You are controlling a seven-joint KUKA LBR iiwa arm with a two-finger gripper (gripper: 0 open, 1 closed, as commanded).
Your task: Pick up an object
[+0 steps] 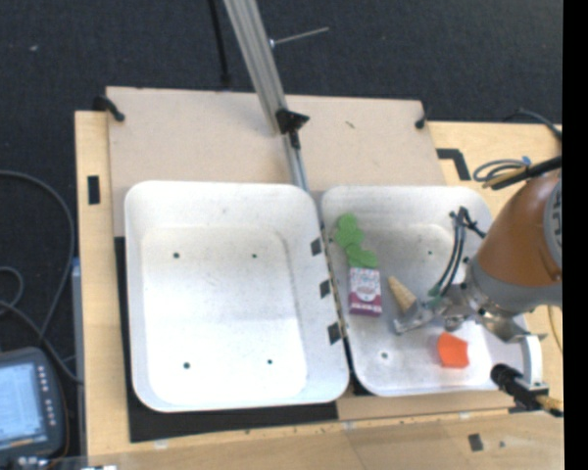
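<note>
Camera view, tool (pixel 409 323) low in right bin (pixel 412 209), grip state unclear, orange block (pixel 453 352) just beside it

— What am I looking at, finish-wise?

— I'm seeing two shallow white plastic bins, the left one (pixel 225 292) and the right one (pixel 412 213), both looking matt and finely speckled. They're sitting on a pale, dull wooden board (pixel 206 135), smooth like fibreboard.

— And the pieces in the right bin?

— I'm reading the green lumpy object (pixel 353 241) as soft-looking matt plastic or foam, the small purple and white carton (pixel 365 291) as printed card, and the orange block (pixel 454 352) as matt.

— The arm?

— The orange band of the arm (pixel 517 243) is showing a smooth satin sheen. The ribbed silver pole (pixel 258 52) is looking like brushed aluminium.
</note>
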